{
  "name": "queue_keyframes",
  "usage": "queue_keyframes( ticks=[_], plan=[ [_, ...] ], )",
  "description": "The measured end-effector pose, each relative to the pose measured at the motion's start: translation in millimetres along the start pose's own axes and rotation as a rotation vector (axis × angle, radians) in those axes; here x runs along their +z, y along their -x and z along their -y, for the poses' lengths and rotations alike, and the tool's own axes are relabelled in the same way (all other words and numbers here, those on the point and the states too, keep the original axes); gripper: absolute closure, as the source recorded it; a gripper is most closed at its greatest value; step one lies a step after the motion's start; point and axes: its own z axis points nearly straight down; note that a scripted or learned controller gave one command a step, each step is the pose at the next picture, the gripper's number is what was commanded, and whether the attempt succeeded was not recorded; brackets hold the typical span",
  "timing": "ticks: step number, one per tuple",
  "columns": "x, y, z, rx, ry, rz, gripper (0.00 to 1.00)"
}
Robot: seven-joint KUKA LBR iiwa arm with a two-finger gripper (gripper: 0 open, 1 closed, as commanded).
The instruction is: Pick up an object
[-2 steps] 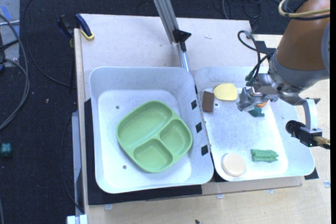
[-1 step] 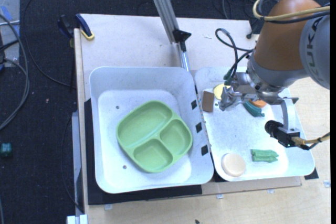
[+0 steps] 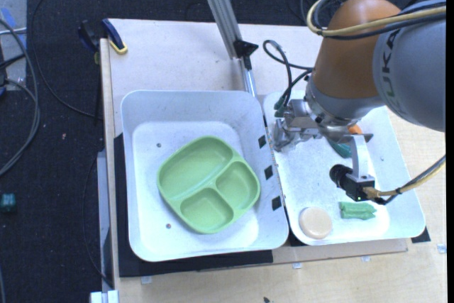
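Left bin [image 3: 142, 117]: one green divided plate [image 3: 208, 184], lying flat near the middle. Right bin [image 3: 397, 152]: a round cream disc [image 3: 316, 222] at the near edge; a small green block [image 3: 356, 211] just right of it; a teal item [image 3: 345, 148], mostly hidden under the arm. Gripper [image 3: 284, 133]: over the right bin's far left part; cannot tell whether released or clenched. Grey arm [image 3: 397, 60] above, from the right.

Green plate [image 3: 208, 184] in left bin [image 3: 142, 117]
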Motion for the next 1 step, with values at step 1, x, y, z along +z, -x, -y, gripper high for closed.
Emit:
queue_keyframes(
  ticks=[1],
  plan=[
    [-0.2,-45.7,5.4,0.0,0.001,0.0,1.0]
  ],
)
